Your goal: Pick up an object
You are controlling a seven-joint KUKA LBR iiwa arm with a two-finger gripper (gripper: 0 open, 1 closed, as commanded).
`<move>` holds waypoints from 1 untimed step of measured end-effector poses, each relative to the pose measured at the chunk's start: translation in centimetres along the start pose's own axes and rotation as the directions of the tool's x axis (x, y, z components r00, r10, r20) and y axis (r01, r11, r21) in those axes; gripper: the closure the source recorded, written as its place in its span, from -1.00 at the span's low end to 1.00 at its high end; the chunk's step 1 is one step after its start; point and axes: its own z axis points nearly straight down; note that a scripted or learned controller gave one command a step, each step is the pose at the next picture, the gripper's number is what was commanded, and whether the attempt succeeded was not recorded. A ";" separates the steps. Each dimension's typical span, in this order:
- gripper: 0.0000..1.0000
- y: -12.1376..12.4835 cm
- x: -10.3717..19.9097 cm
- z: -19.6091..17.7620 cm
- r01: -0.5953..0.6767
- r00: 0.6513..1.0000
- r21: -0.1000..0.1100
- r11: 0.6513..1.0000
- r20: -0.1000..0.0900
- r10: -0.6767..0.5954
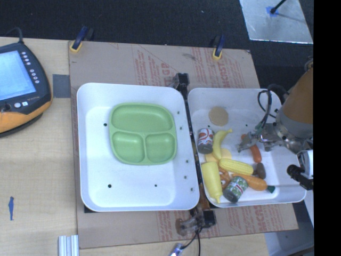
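Your arm (301, 103) comes in from the right and hangs over the right bin (242, 96), its orange band just above the wrist. The end effector (254, 142) sits low near the bin's right half, right over a small orange-red piece (256, 153) that looks like a little carrot or pepper. You cannot tell from this slanted view whether its fingers are wide or narrow, nor whether they touch that piece.

The things you could pick all lie in the right bin. A round tan disc (218, 116) rests near the back wall. Below it a small red and white can (205, 140) stands beside a banana (219, 139). Further forward lie two yellow corn cobs, one (210, 178) near the left wall and one (236, 166) more central. A green-labelled can (235, 189) lies tipped on its side at the front, touching a long orange carrot (252, 182). A dark brownish lump (260, 169) sits just beside the carrot.

The left bin (93, 143) holds a green divided plate (143, 133) with three compartments, lying flat. Both bins rest on a cardboard sheet (160, 63) on the counter (34, 185), and a handheld control pendant (21, 87) lies at the far left.
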 end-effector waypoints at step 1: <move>1.00 0.0 -0.1 -1.1 0.003 1.000 0.000 1.000 0.002 -0.003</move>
